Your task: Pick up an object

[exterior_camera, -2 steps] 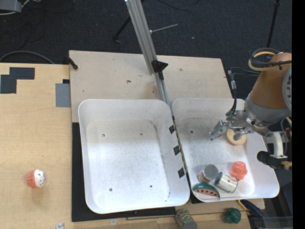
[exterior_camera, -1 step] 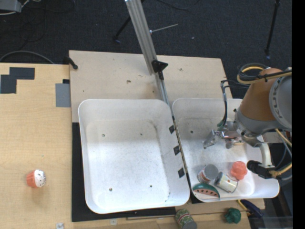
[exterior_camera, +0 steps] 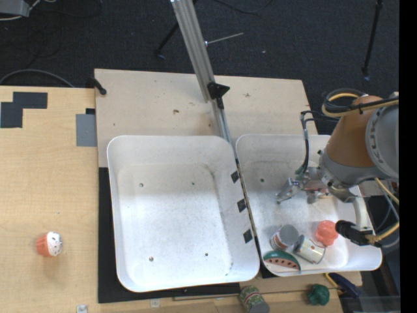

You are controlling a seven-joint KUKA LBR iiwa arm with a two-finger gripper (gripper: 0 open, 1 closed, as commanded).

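Below the claw (exterior_camera: 294, 191), toward the right bin's near edge, we see the likeliest targets bunched together: a small grey-and-red can (exterior_camera: 285, 236), a pale cylinder (exterior_camera: 309, 250) lying on its side, a red rounded object (exterior_camera: 326, 233) and a watermelon-slice toy (exterior_camera: 281, 261) propped on the rim. All sit apart from the claw, none touching it, and nothing lies between its fingers. We cannot tell from this slanted view whether those fingers stand apart or together; the metal tip is too small and cluttered to read.

We judge the step in hand to be the approach, with no object yet secured. To do it well, the claw should travel toward the near corner, settle over a single item rather than the seam between two, and descend squarely; the red rounded object, standing slightly clear of the others, looks the cleanest choice, while the watermelon toy on the rim (exterior_camera: 339, 266) risks being nudged out.

Reaching in from the right, the arm (exterior_camera: 355, 145) bends its grey and orange wrist down over the right bin's middle, cables looping alongside. Left of the claw lies the second white bin (exterior_camera: 130, 155); far left, on the wooden bench, a small orange-and-white toy (exterior_camera: 49, 244).
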